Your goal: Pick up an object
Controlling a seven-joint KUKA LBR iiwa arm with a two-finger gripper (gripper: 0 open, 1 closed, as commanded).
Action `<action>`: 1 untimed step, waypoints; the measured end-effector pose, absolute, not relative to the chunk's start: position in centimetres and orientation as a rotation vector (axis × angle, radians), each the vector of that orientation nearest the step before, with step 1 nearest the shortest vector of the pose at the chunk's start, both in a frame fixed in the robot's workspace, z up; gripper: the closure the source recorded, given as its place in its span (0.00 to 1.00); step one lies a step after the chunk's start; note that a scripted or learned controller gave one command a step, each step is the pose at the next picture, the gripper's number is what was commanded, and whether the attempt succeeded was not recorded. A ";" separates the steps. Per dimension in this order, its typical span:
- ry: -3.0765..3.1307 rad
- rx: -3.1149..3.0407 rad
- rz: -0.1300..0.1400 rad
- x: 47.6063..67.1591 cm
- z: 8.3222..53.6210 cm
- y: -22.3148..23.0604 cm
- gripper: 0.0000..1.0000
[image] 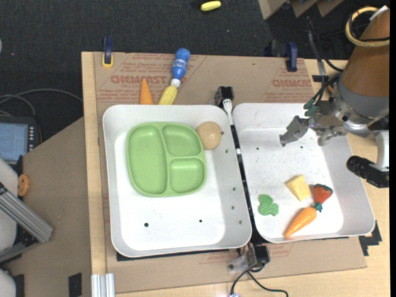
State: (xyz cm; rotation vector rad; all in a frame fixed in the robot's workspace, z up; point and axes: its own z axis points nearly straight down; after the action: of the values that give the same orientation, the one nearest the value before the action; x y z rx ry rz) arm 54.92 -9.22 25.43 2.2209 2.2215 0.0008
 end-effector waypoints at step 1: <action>2.221 2.231 -0.009 57.9 16.2 -14.2 0.00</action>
State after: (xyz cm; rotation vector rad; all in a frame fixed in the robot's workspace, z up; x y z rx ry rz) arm 57.91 -14.21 16.21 2.2309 2.2206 -0.0091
